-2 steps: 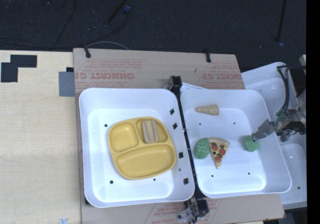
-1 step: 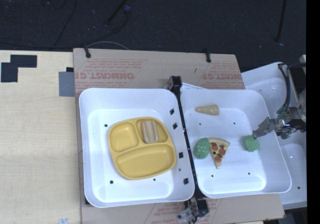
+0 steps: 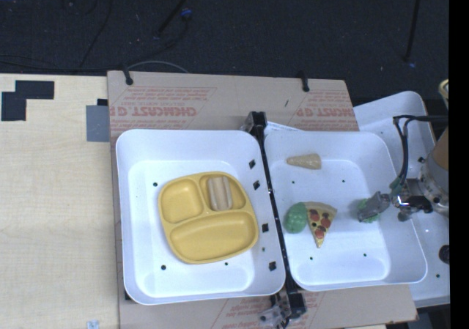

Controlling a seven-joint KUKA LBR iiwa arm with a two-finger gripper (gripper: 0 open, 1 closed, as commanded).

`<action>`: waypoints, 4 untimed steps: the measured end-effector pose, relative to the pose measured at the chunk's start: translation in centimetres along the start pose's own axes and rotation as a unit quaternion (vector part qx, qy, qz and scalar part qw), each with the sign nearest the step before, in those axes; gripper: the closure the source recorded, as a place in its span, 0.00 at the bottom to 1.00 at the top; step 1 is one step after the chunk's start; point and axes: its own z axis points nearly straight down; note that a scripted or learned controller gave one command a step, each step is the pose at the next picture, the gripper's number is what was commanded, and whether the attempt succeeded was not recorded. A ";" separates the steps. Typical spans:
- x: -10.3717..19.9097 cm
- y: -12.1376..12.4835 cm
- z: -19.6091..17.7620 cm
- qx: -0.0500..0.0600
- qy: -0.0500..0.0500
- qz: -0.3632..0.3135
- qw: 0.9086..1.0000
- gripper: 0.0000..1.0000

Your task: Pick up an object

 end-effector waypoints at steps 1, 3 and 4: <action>-0.7 -0.2 6.1 0.000 0.000 0.000 1.000 0.00; -0.7 0.0 9.7 -0.004 -0.002 0.002 1.000 1.00; -1.0 0.4 5.4 -0.005 -0.002 -0.001 1.000 1.00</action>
